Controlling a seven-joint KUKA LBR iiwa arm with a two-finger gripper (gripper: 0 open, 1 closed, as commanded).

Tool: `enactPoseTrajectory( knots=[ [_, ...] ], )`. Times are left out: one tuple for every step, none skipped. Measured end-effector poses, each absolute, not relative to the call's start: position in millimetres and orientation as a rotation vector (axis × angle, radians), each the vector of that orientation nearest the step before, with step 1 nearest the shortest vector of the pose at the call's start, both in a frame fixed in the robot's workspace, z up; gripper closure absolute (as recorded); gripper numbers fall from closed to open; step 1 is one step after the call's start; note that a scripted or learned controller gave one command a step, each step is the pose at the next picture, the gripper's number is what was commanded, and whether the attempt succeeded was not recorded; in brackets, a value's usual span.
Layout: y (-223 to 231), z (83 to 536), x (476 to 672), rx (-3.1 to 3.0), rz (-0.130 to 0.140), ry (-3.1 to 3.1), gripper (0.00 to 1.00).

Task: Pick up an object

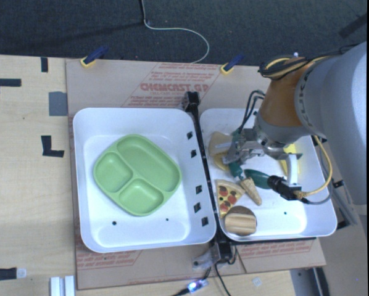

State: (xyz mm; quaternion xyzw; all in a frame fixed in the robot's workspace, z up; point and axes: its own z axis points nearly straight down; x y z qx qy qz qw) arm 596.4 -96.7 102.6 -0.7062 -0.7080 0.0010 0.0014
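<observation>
My gripper (236,160) hangs low over the left part of the right bin (320,227), its fingers spread apart above a pale tan toy piece (219,145) and a small teal item (234,168). Nothing shows between the fingers. Just below lie a pizza slice (228,194), a tan wedge (252,191), a carrot-like toy with a green top (257,177) and a round wooden-looking bun (240,221). A yellow banana piece (292,163) lies to the right, partly behind the wrist.
The left bin (86,227) holds a green divided plate (137,174). A black divider clip strip (200,165) runs between the bins. The grey arm with its orange band (283,97) reaches in from the upper right, with a black cable (289,191) draped across the right bin.
</observation>
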Motion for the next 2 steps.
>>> enactPoseTrajectory(
  knots=[
    [-99.2,158.3,565.9,-2.222,0.000,-2.221,1.00],
    [-98.7,154.8,566.3,-2.220,0.002,-2.220,0.00]
  ],
)
